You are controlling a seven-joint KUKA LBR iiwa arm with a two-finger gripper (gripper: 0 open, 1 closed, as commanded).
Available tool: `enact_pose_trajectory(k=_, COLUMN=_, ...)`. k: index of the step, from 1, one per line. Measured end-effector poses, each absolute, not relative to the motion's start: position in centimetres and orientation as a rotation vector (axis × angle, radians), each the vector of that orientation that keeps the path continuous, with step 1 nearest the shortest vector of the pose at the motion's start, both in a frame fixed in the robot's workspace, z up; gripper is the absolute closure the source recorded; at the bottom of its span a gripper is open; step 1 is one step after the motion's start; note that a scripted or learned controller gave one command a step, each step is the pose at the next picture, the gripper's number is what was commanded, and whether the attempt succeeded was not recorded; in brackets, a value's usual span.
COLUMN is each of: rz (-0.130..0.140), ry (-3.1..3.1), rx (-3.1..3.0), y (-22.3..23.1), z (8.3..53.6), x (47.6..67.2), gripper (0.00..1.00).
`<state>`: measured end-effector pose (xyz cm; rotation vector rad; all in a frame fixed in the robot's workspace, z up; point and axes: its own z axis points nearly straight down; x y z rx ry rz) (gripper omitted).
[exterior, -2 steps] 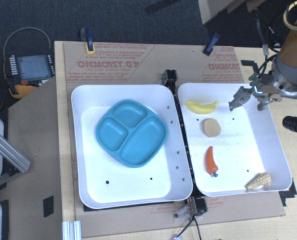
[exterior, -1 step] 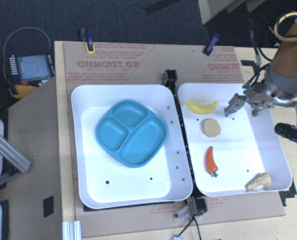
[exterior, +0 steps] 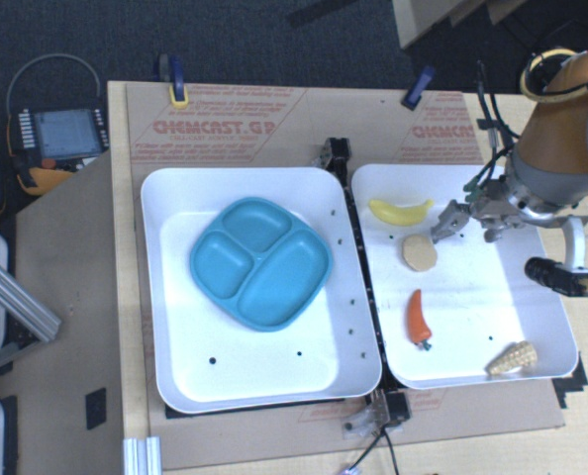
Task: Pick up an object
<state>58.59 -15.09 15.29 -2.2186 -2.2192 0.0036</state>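
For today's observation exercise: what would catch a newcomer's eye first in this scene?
The large blue divided plastic plate sits tilted in the left white bin. In the right white bin lie a yellow toy banana, a round beige piece, an orange-red carrot-like toy and a tan corn-like cone, with the arm's claw beside the banana.

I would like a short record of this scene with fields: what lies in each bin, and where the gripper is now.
left bin: one blue divided plate, three compartments, near the middle
right bin: yellow banana at the far left part; round beige piece just below it; orange-red carrot further toward the near side; tan ridged cone-like item at the near right corner
gripper: over the right bin, next to the banana and the beige piece
held object: none seen between the gripper's fingers
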Motion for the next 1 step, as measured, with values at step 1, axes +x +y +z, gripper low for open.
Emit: enact_pose_trajectory(k=1, rz=-0.001, ry=-2.222, rx=-2.222, y=-15.12, z=16.54, x=58.69, gripper=1.00)
